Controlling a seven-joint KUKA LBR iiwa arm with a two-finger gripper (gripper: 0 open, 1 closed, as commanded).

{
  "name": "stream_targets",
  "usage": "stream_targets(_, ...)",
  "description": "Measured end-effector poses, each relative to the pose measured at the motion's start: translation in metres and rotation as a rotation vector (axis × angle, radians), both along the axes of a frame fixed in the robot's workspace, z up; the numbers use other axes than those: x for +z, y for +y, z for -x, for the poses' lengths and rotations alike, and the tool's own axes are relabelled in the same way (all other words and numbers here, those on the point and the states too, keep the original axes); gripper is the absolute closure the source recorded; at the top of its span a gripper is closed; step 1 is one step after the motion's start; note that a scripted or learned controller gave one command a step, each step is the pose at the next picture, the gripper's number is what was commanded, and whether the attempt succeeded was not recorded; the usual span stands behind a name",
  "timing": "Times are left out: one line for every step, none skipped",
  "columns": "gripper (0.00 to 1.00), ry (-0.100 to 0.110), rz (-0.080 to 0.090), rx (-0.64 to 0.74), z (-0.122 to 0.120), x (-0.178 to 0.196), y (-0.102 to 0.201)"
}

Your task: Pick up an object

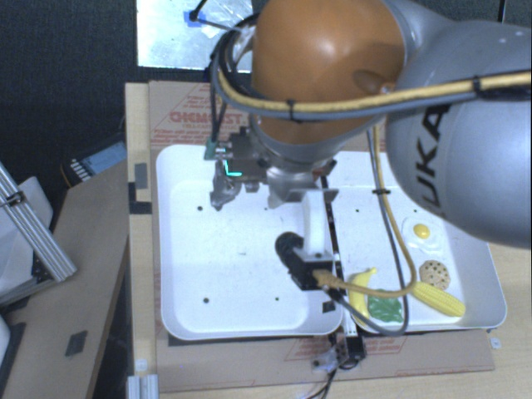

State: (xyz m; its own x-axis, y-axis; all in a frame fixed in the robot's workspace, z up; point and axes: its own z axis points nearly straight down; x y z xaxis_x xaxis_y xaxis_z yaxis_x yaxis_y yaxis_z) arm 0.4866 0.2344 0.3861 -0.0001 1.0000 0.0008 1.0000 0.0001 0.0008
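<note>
My gripper [248, 196] hangs over the back part of the left bin [170, 248], under the arm's big orange band. Its two grey fingers [222, 191] stand apart, open, and only bare white bin floor shows between them. The task's objects all lie in the right bin [497, 304], well away from the gripper: a fried egg [422, 232], a round cookie [434, 273], a yellow corn cob [439, 299], a banana [361, 287] and a green piece [385, 308] at the front. The arm hides the back of the right bin.
The bins sit on a cardboard sheet [187, 115] on the bench. A yellow cable [397, 248] droops across the right bin's left side. A metal frame [33, 231] stands off the bench at the left.
</note>
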Motion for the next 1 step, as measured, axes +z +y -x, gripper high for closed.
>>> stream_targets(0.00, -0.018, -0.008, 0.001, -0.0295, 0.1591, -0.0003)
